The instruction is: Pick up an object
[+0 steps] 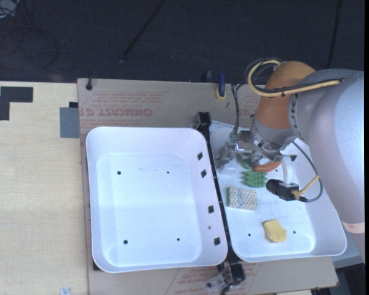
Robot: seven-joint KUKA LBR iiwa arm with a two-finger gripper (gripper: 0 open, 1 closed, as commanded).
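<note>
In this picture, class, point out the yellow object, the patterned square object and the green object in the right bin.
yellow object (pixel 274 230), camera view, middle of its top.
patterned square object (pixel 242 198), camera view, centre of its dotted face.
green object (pixel 254 179), camera view, its visible middle, below the gripper.

- Two bins sit side by side on the surface (pixel 37 183).
- The left bin (pixel 104 226) lies beside the right bin (pixel 323 241).
- In the right bin: a block (pixel 274 230) nearest the front, a pad (pixel 242 198) behind it to the left, a toy (pixel 254 178) behind the pad.
- The arm (pixel 332 128) reaches over the right bin's back.
</note>
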